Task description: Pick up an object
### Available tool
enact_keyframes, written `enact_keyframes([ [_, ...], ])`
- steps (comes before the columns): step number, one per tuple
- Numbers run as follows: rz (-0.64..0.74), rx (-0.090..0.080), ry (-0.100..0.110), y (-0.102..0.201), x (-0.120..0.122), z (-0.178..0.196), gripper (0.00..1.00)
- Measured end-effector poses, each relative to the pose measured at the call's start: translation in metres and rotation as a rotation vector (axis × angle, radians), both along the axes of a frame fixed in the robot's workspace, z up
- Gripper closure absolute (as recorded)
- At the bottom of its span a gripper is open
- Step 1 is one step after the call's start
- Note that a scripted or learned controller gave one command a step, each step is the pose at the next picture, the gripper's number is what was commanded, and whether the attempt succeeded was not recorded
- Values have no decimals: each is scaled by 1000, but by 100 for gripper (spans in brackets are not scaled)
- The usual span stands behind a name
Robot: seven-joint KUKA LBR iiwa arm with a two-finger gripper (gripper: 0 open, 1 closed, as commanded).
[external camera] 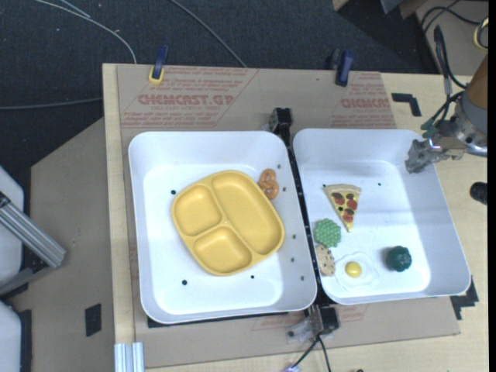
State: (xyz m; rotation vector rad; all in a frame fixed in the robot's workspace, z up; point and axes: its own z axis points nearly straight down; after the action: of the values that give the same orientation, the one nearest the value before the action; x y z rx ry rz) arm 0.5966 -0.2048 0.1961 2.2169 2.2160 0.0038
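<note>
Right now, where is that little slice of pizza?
The toy pizza slice lies in the right bin, toward its upper left, just above the green broccoli-like piece and the fried egg.

A robotics lab test bench: two white bins (pixel 147 231) sit side by side on a cardboard-covered counter (pixel 232 91) held by blue clamps (pixel 343 67), over dark carpet (pixel 62 37) strewn with cables (pixel 101 22). Toy food, including a plastic pizza slice (pixel 343 203) and fried egg (pixel 355 270), fills one bin; a robot arm (pixel 473 115) reaches in.
</note>
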Motion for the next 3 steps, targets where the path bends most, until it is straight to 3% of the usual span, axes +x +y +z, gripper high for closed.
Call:
enact_keyframes([
  [1, 2, 0, -1, 10, 1, 51, 100],
  [3, 6, 6, 10, 120, -11, 42, 100],
])
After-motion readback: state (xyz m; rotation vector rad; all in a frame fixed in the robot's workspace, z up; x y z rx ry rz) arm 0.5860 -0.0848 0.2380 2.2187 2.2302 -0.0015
